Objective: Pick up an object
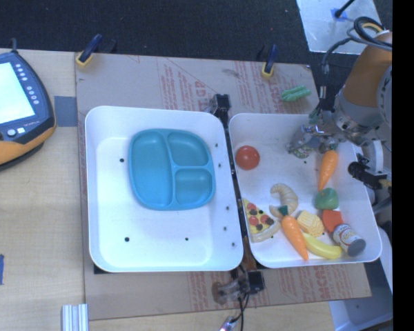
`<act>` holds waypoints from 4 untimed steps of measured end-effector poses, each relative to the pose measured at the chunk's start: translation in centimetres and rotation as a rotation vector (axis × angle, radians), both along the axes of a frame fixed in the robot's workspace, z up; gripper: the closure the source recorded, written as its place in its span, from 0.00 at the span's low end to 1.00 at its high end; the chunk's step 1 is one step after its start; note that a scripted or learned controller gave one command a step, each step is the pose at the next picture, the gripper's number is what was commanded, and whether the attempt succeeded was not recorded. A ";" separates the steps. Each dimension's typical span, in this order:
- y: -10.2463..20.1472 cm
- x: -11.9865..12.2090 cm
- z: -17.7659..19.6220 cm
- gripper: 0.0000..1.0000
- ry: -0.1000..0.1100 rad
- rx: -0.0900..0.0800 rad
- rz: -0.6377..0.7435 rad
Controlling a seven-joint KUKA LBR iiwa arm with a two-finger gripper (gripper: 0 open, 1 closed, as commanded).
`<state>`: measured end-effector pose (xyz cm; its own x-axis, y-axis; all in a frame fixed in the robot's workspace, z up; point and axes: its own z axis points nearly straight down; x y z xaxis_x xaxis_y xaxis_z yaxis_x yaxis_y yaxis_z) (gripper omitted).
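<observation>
The right bin (262, 126) holds several toy foods. A red tomato (247, 157) lies near its left wall, and an orange carrot (326, 169) stands near the right side above a green vegetable (326, 198). Toward the front lie a croissant (285, 197), a pizza slice (260, 221), a second carrot (294, 236), a piece of corn (309, 223), a banana (323, 248), a red piece (332, 219) and a small can (348, 240). My gripper (306, 141) hangs low over the bin's back right part, just left of the upper carrot, above bare floor.
A blue divided plate (172, 169) lies in the left bin (107, 205). A green toy (296, 94) rests on the board behind the right bin. A teach pendant (14, 109) sits at far left. Clamps (88, 50) grip the board's back edge.
</observation>
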<state>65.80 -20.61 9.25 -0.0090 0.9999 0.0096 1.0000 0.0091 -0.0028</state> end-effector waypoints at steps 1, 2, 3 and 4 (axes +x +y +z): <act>-0.3 0.0 1.1 1.00 0.001 -0.004 0.001; 6.0 -0.7 12.4 1.00 -0.003 -0.009 -0.005; 11.8 -0.1 15.0 1.00 -0.002 -0.009 -0.006; 14.6 -5.3 17.2 1.00 0.001 -0.008 -0.005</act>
